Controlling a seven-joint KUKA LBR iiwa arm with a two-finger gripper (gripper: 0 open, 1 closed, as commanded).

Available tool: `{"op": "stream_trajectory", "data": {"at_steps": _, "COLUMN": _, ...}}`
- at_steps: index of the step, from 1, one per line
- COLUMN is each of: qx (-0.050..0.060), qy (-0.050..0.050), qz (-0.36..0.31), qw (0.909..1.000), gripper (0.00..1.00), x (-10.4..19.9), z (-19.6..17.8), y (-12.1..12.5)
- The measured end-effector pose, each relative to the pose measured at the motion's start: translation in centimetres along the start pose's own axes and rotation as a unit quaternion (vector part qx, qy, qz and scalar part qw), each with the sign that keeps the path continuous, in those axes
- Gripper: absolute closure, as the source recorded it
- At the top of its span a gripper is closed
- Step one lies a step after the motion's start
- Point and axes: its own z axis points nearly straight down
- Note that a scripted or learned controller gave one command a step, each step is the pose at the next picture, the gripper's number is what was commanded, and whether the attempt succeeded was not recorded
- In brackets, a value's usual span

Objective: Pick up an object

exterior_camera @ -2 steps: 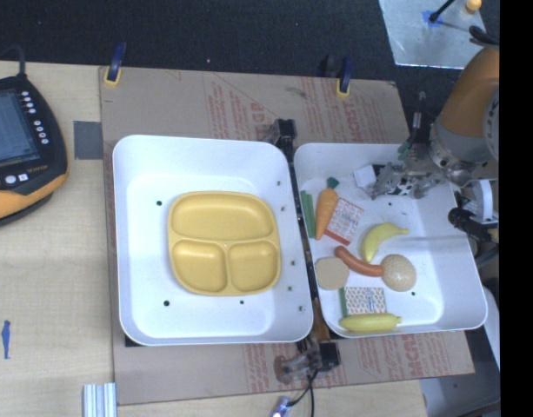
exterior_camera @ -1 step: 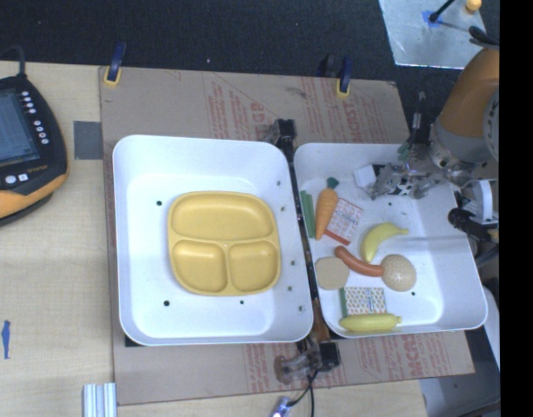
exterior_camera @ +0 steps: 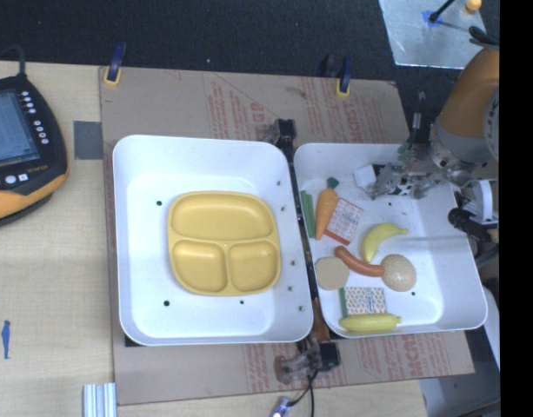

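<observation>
Camera view: gripper (exterior_camera: 396, 183) low in right bin (exterior_camera: 462, 307), jaws' state unclear; risks clipping bin wall, missing carrot (exterior_camera: 326, 209).

Yellow three-compartment tray (exterior_camera: 223, 241) sits in left bin (exterior_camera: 136, 302). Teach pendant (exterior_camera: 18, 150) lies on counter (exterior_camera: 49, 320), far left. Two blue clamps (exterior_camera: 115, 62) grip the cardboard sheet (exterior_camera: 249, 102).

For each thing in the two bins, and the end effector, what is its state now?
Yellow divided plate: upright in the left bin, compartments bare.
Carrot: lying in the right bin.
Banana: lying flat.
Sausage: lying, touching the round bun.
Small packet: flat.
Yellow piece: lying by the near wall.
End effector: low over the right bin's far side, holding nothing visible.
</observation>
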Motion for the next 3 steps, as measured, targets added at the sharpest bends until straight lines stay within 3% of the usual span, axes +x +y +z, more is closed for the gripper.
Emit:
{"op": "stream_trajectory", "data": {"at_steps": 1, "qx": -0.001, "qy": -0.001, "qz": 0.001, "qw": 1.0, "gripper": 0.0, "x": 0.1, "z": 0.0, "y": 0.0}}
{"op": "stream_trajectory", "data": {"at_steps": 2, "qx": -0.011, "qy": -0.005, "qz": 0.002, "qw": 0.9999, "gripper": 0.0, "x": 4.1, "z": 0.2, "y": -9.0}}
{"op": "stream_trajectory", "data": {"at_steps": 3, "qx": -0.011, "qy": -0.004, "qz": 0.001, "qw": 0.9999, "gripper": 0.0, "x": 9.8, "z": 0.3, "y": -11.7}}
